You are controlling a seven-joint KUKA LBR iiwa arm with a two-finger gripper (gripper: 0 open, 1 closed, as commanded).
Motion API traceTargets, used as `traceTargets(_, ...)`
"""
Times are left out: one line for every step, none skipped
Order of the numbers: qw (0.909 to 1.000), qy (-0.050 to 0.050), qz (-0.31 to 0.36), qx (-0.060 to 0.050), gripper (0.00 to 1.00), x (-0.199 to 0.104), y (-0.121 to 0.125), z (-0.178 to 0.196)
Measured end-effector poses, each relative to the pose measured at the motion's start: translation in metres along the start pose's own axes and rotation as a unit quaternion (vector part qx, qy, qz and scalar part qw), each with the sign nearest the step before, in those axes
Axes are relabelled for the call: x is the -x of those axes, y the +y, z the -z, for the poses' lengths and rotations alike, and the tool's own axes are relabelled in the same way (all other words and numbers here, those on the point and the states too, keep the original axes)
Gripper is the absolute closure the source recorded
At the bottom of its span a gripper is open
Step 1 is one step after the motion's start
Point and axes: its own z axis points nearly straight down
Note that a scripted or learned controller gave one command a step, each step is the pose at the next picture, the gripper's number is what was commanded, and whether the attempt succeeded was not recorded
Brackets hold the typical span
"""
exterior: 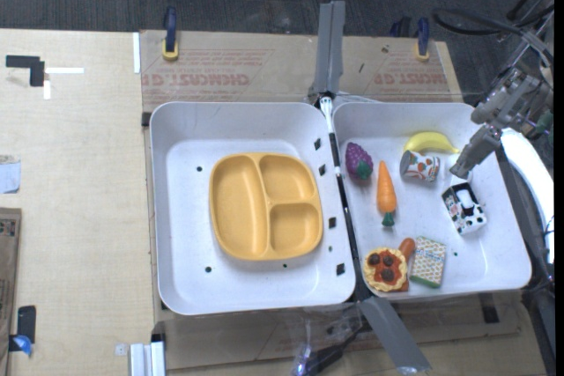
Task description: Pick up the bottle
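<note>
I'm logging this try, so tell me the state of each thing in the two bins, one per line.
Yellow plate: right way up in the left bin, nothing in its compartments.
Bottle: lying on its side in the right bin.
Can: tipped on its side.
Carrot: lying flat.
Pincer: low over the right bin, beside the can.

bench (70, 189) | two white bins: left bin (176, 216), right bin (502, 269) | cardboard sheet (264, 66)
</note>
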Motion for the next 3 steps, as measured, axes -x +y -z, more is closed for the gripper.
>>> traceTargets(1.0000,-0.001,0.001,0.000,1.00,0.001,0.001,0.009)
traceTargets(1.0000,-0.001,0.001,0.000,0.00,0.001,0.001,0.009)
traceTargets(0.9999,0.000,0.015,-0.001,0.00,0.060,-0.084,-0.001)
